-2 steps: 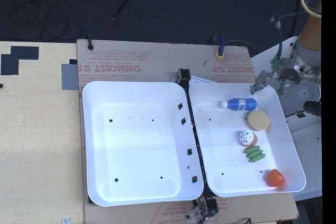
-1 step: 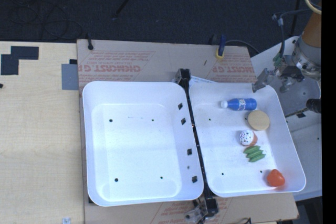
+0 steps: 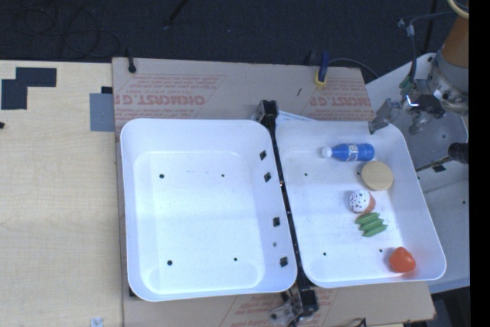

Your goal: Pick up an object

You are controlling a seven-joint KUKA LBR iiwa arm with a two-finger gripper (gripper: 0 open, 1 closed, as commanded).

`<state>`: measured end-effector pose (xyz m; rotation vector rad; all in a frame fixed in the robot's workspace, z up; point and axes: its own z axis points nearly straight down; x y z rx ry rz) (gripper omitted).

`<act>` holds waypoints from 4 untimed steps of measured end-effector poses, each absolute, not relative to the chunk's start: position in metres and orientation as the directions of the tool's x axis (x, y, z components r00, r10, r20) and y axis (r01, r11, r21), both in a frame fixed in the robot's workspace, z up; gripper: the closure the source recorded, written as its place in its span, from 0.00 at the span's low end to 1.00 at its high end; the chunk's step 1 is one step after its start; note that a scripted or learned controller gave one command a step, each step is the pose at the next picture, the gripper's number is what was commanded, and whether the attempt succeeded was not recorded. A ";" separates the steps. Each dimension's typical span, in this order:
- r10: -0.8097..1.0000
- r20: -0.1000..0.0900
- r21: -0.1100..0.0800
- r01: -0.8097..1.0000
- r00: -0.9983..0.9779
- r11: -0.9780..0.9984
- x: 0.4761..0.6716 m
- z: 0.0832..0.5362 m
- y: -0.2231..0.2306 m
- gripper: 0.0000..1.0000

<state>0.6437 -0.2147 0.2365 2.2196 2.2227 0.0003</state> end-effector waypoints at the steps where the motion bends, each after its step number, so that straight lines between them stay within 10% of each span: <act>1: 1.000 0.000 0.001 1.000 -0.003 0.003 0.644 0.251 -0.215 0.00; 2: 1.000 0.000 0.002 1.000 -0.005 0.005 0.644 0.269 -0.215 0.00; 3: 1.000 0.000 0.000 1.000 -0.008 0.008 0.644 0.278 -0.215 1.00; 4: 1.000 0.003 -0.008 1.000 0.003 -0.003 0.554 0.269 -0.176 1.00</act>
